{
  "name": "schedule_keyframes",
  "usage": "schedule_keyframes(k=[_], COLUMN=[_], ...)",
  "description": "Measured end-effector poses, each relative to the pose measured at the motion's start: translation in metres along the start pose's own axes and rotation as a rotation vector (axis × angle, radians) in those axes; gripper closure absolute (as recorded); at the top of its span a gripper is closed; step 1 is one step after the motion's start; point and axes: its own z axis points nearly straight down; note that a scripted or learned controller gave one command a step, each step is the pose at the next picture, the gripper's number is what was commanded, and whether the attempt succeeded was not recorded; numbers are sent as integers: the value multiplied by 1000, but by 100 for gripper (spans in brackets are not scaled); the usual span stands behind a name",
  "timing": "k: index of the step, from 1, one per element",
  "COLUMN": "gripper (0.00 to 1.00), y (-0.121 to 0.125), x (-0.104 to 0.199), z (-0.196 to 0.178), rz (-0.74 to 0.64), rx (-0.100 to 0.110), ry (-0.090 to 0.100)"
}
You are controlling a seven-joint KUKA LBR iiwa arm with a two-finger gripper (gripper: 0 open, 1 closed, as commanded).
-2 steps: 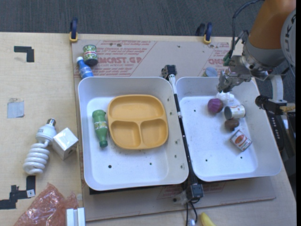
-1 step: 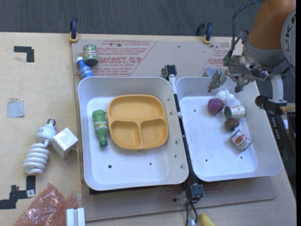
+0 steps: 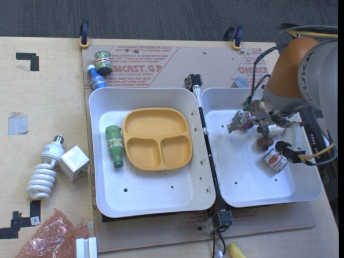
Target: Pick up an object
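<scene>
The gripper [image 3: 264,127] hung low in the right bin [image 3: 236,190], toward its far right part, but its metal parts and cables crowded together so that how wide it stood, and whether it had hold of anything, could not be told. Directly under it lay a small brown rounded object [image 3: 264,141], close enough that contact could not be judged. Just beyond that, toward the near right corner, lay a small can with a red and white label [image 3: 274,160], on its side and tilted, its long axis running slantwise from far left to near right. A purple bit [image 3: 246,123] showed at the gripper's left edge.

The arm [image 3: 314,77] entered from the right, its orange band [image 3: 287,69] above the wrist, bent downward over the bin.

Farther left, across the divider, the left bin [image 3: 156,195] held a yellow divided plate [image 3: 158,138] and, on its far side from the gripper, a green bottle [image 3: 114,145] lying with its long axis pointing near to far.
</scene>
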Motion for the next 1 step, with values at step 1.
schedule_keyframes(k=[1], gripper=[100], y=[0], x=[0], z=[-10], rz=[-1], rx=[0], ry=[-1])
